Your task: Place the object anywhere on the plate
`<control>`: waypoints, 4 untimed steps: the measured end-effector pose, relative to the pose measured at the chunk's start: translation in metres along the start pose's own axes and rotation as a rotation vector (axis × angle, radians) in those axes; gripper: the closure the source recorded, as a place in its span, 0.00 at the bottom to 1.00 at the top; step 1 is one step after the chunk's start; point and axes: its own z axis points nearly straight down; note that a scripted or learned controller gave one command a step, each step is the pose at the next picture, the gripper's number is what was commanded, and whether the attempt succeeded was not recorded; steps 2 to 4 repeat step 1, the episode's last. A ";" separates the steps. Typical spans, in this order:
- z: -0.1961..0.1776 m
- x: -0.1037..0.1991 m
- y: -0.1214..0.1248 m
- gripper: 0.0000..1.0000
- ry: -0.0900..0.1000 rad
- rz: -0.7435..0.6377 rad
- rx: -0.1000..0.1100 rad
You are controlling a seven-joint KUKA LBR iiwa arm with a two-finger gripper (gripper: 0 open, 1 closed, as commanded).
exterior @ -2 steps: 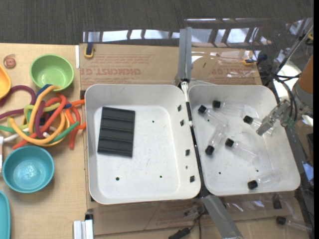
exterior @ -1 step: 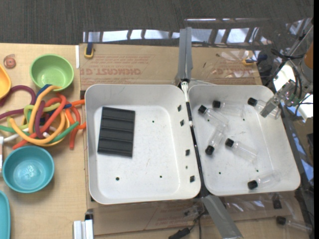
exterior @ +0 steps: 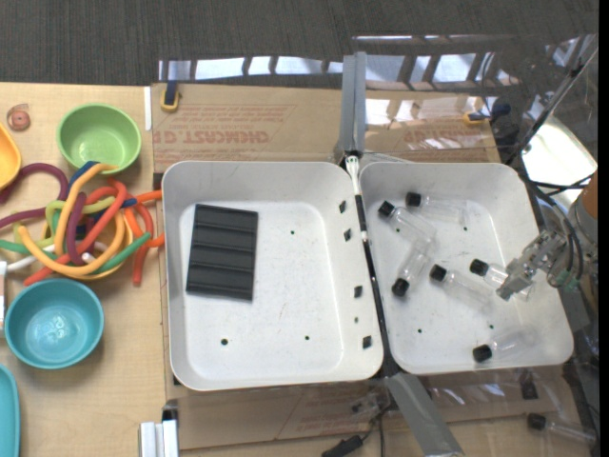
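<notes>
Six clear black-capped vials (exterior: pixel 416 260) lie scattered, axes mixed, in the right bin (exterior: pixel 447 173); one black ribbed plate (exterior: pixel 223 251) lies lengthwise in the left bin (exterior: pixel 249 369).

At the right edge you see your pale grey metal tool (exterior: pixel 521 279), slim and shiny, with thin dark cables looping behind it and a sliver of the arm's orange band (exterior: pixel 600 196) above.

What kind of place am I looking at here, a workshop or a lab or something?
Most likely a robotics test lab: a gripper reaches over two white bins, one holding clear vials, with toy-like bowls and colored ropes beside them.
</notes>
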 end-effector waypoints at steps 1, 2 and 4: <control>-0.027 -0.014 0.002 1.00 -0.003 0.083 -0.001; -0.027 -0.014 0.002 1.00 -0.003 0.083 -0.001; -0.027 -0.014 0.002 1.00 -0.003 0.083 -0.001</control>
